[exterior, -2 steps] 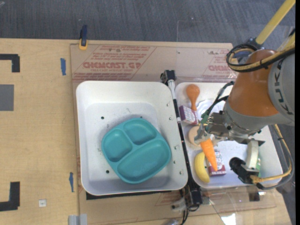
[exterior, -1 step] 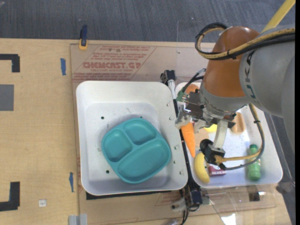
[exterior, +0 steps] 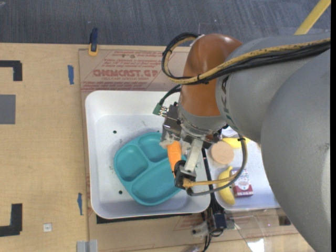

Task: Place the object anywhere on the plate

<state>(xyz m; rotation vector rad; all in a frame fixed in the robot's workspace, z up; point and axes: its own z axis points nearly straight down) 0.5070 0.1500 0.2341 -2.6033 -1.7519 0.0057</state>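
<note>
Gripper (exterior: 176, 159) over the teal plate's (exterior: 142, 169) right edge in the left bin (exterior: 100, 140), pinching an orange carrot (exterior: 174, 155); banana (exterior: 227, 190) in right bin.

plate (exterior: 140, 169) in left bin (exterior: 105, 114) | carrot (exterior: 174, 154) on plate's right edge | banana (exterior: 227, 190) right of plate in the other bin | round disc (exterior: 222, 153) behind banana | small carton (exterior: 243, 188) just right of banana

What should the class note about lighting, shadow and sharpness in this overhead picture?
Camera view: even, soft light; the arm casts a faint shadow across the left bin; the teal plate is sharp and glare-free; the arm's large grey link sits close to the lens, looks oversized and hides much of the right bin.
</note>
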